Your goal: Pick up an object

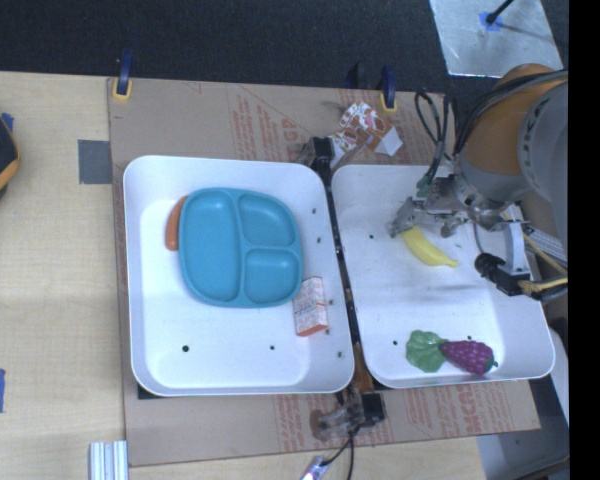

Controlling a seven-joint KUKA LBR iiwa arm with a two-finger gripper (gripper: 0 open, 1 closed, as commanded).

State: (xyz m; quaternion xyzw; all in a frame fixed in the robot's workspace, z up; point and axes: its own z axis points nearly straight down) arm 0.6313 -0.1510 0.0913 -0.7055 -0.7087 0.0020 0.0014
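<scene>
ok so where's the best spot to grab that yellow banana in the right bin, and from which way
Probably the middle of the yellow toy banana, coming straight down from above. It lies flat on the floor of the right white bin, running from upper left to lower right, so closing across its narrow width at mid-length looks best. The gripper is already just above it.

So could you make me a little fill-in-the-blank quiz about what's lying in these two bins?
The blue tray lies in the ___ bin.
The banana is colored ___.
The purple grapes lie in the same bin as the ___.
The gripper hovers just above the ___.

Missing words: left; yellow; banana; banana
</scene>
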